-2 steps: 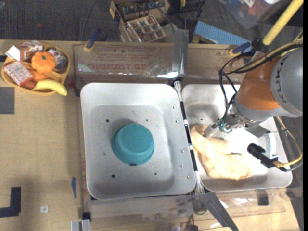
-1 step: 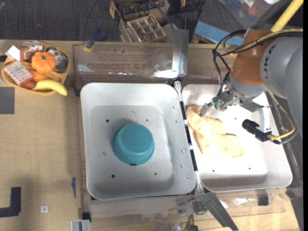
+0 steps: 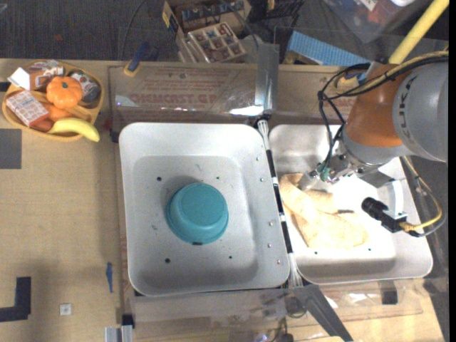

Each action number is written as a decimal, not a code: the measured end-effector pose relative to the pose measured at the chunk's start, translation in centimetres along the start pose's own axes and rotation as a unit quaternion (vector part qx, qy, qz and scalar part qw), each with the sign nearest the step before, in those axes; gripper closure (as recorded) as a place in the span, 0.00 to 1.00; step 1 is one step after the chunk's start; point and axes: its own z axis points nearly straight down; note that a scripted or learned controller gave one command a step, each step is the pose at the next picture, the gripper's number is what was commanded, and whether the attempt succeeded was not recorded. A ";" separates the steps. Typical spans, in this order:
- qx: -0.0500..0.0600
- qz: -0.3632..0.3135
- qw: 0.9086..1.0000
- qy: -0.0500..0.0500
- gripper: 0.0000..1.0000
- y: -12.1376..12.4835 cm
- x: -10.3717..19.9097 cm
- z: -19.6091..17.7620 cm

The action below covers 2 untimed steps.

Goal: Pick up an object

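The grey arm [image 3: 420,112] is reaching in from the right, its orange band [image 3: 374,116] hanging over the far side of the right bin [image 3: 406,266]. The gripper [image 3: 322,174] is pointing down into the far left part of that bin, close to the wall that is dividing the two bins. Whether it is spread or closed cannot be told from this angle, and nothing is showing clearly gripped in it.

A tan cloth [image 3: 331,226] is lying flat and limp on the floor of the right bin, spreading from the bin's left side toward its middle. The gripper's tip is sitting right at the cloth's far edge. Whether it is touching the cloth cannot be told.

In the left bin [image 3: 142,148], a blue bowl [image 3: 198,212] is sitting upside down near the middle, well apart from the gripper.

On the bench [image 3: 57,226], at the far left corner, a basket [image 3: 11,109] is holding an orange pumpkin [image 3: 64,91] and some small boxes, with a yellow banana [image 3: 75,127] lying along its near rim.
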 end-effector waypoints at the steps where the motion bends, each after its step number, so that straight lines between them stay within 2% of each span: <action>1: 0.005 0.075 0.997 0.003 0.00 -6.5 2.7 -3.4; 2: 0.001 0.075 0.997 0.001 0.00 -4.4 0.0 0.1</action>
